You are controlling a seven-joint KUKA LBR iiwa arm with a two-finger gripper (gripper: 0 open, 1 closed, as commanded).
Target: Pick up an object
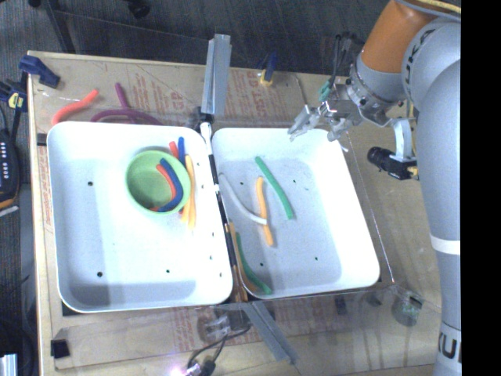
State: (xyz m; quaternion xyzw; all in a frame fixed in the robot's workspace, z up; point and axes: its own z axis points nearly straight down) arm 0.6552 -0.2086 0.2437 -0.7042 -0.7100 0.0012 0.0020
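My gripper (319,125) hangs over the far rim of the right bin (356,233), open, with nothing between its fingers. Below it in that bin lie a green strip (274,186), an orange strip (265,211), a white curved strip (239,207) and a dark green strip (249,269) along the left wall. The left bin (94,249) holds a green bowl (149,182) with a red piece (166,177) and a blue piece (181,149) in it. Yellow-orange strips (190,198) lean at the bowl's right side.
Behind the left bin, on the bench, lie a red-orange strip (74,106) and a purple strip (125,114). A grey metal bar (216,73) stands between the bins at the back. Blue clamps (37,70) grip the bench edge.
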